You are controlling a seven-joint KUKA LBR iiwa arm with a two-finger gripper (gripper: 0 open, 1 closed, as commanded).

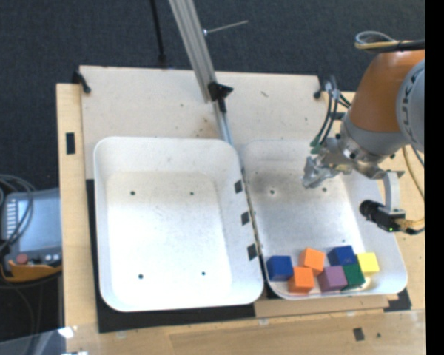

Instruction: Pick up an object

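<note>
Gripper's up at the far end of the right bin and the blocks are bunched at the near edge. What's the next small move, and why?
Probably bring the gripper toward the near end of the right bin, over the cluster's edge, say the blue block. It now hangs above bare bin floor, well apart from all the blocks, so closing here would grab nothing. The blue block has open floor on its left, likely the easiest approach.

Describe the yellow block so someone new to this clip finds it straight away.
Start at the right-hand white bin and go to its near edge, where a cluster of small coloured blocks sits. The yellow block is at the far right end of that cluster, beside the green block. It is the only yellow one there.
</note>
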